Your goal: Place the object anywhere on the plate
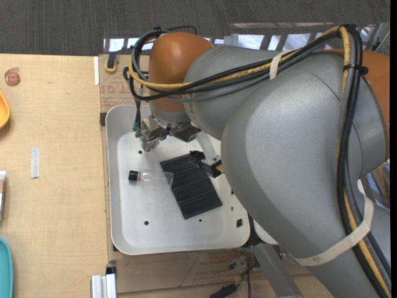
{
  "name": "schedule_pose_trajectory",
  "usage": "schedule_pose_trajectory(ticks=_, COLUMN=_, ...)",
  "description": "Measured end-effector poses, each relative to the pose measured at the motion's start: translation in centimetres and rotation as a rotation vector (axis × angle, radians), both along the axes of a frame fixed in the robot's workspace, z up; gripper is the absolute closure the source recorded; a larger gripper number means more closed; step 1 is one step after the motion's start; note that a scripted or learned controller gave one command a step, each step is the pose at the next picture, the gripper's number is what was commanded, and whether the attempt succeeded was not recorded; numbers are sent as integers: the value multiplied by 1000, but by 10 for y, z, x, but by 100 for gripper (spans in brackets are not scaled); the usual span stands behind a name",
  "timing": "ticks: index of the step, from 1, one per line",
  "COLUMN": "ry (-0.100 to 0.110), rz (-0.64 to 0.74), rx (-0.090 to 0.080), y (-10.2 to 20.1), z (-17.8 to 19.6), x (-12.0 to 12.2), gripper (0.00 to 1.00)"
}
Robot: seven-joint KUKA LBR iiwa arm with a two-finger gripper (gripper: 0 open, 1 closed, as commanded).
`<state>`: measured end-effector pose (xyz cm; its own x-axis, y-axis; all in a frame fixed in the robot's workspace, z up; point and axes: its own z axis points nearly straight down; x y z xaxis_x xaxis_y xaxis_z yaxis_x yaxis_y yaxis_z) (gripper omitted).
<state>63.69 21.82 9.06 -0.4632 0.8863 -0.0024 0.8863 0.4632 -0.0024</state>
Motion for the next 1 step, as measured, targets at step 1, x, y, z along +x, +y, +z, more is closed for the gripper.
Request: schedule_pose_trajectory(ticks=1, ry=-1, rz=-354, rx=0, y=-1, z=1, x=11, gripper=0)
